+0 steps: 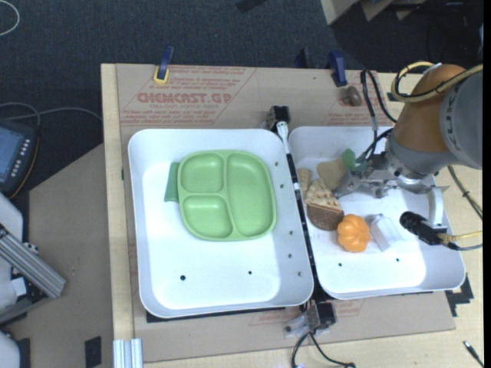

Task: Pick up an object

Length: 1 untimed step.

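1. Table (230,336) front edge is closest to camera, then the near rim of the right bin (383,286).
2. My end effector (360,182) is low in the right bin's back-left part, just beside the tan lump (331,173). I can't tell how far open it is or whether it has hold of anything.
3. All pick candidates are in the right bin, bunched toward the wall it shares with the left bin (153,228). They are the tan lump, brown muffin-like piece (322,207), orange fruit (354,233) and small grey block (381,231).
4. Risk: muffin-like piece and fruit look to be touching. Closing on one probably shoves the other, or catches two things at once.
5. Risk: the fruit is round, so an off-centre grip likely squirts it out and it rolls.
6. Risk: the lump and muffin-like piece are close to the shared wall. A descent on that side could clip the rim.
7. Risk: the grey block is small and flat, so I could close over it and miss.
8. Room: right bin's near and right floor is open, so approach from there. The left bin has only the green divided plate (226,194).
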Motion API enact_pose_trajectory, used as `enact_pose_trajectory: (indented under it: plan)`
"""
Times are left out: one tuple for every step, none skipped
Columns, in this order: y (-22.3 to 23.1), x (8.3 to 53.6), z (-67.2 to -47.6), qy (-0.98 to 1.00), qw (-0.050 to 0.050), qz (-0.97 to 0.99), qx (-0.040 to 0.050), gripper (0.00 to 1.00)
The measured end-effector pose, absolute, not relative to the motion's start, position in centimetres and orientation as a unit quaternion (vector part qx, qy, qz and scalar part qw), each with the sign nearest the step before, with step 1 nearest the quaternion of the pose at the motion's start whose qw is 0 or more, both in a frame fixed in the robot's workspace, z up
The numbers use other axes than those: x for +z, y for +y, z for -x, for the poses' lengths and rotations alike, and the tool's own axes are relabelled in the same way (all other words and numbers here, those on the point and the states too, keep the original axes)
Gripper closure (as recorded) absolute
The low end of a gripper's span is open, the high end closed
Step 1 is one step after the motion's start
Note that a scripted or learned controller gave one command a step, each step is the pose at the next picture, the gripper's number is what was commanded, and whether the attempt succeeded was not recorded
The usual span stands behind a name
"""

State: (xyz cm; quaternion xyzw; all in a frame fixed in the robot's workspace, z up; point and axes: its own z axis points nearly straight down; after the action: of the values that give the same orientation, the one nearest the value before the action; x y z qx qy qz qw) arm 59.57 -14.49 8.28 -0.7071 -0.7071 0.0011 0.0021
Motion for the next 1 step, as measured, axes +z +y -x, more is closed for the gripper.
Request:
enact_pose_trajectory:
  plan:
    - [-14.55, 9.54, -59.65, -0.707, 0.000, 0.707, 0.0001, 1.00]
